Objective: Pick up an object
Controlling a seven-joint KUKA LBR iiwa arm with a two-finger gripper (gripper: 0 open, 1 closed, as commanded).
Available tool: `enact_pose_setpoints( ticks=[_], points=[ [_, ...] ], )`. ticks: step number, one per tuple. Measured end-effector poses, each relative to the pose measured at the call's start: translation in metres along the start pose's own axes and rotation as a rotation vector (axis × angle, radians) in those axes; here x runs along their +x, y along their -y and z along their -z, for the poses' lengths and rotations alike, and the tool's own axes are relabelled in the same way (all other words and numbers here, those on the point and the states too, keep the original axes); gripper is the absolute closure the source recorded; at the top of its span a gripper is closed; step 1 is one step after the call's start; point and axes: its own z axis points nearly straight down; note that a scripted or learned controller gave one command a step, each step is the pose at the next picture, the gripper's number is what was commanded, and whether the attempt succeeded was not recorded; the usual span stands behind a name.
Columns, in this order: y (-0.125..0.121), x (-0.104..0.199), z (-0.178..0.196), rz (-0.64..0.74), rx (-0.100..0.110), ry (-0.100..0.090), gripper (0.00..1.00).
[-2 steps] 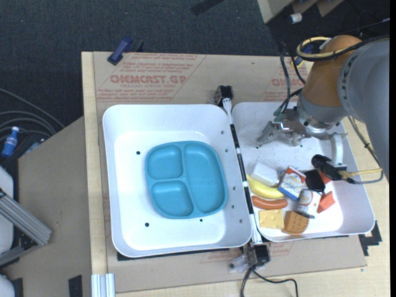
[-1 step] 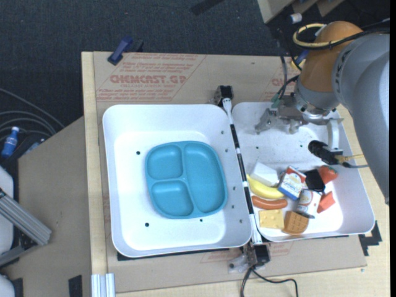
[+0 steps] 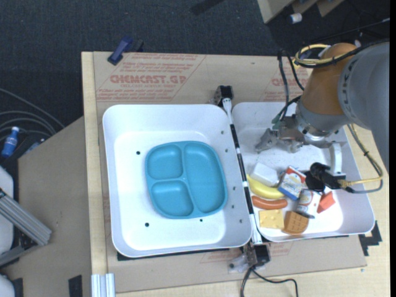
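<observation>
The gripper (image 3: pixel 279 139) hovers over the right bin (image 3: pixel 359 218), approaching, its grip state impossible to tell; next it must descend onto the banana (image 3: pixel 265 189) heap

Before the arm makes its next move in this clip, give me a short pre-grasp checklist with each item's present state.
1. Gripper over the right bin: ok.
2. Finger opening readable: cannot tell.
3. Anything already held: cannot tell.
4. Targets available: ok; banana, hot dog, cheese slice and cracker lie near the front.
5. Targets separated: not ok; they crowd and touch.
6. Blue divided plate in left bin, away from the arm: ok.
</observation>
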Motion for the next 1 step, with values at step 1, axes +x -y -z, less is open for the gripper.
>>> enact_pose_setpoints(
  ticks=[1],
  points=[
    [-0.0527,0.0047,0.0007,0.002,-0.004,0.001,0.0]
  ],
)
